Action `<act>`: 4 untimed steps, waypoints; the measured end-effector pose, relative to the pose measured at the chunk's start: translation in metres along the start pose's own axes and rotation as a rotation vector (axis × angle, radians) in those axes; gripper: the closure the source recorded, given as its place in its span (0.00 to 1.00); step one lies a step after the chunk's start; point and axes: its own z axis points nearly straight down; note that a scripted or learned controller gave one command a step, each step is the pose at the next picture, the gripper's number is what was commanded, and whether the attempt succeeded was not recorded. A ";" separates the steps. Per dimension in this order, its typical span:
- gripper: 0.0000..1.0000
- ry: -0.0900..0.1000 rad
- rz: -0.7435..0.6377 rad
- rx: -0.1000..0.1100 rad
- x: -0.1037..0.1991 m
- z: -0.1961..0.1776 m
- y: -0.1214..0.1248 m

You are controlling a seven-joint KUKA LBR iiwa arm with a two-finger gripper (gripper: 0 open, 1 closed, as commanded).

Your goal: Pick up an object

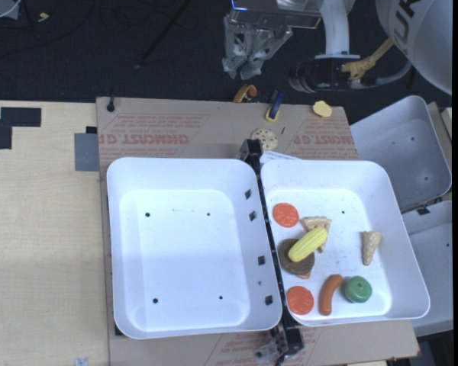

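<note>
Sausage [330, 293] in right bin [389, 204], fingers [244, 65] well apart above the bench, grip state unclear

1 fixed camera above the bench [46, 227] looks down at a slant, framing both white bins [183, 175] from moderate range.

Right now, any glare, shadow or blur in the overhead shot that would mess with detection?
Camera view: the left bin has a bright washed-out patch on its floor, with soft shadow along its walls; the right bin is evenly lit, and the corn and green ball read sharp; the gripper at the top is slightly soft against the dark background.
</note>
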 end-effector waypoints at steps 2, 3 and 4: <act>1.00 0.002 0.001 -0.003 0.064 0.022 -0.023; 1.00 -0.012 0.013 0.030 -0.019 0.205 -0.030; 1.00 0.000 0.001 0.001 0.013 0.087 -0.013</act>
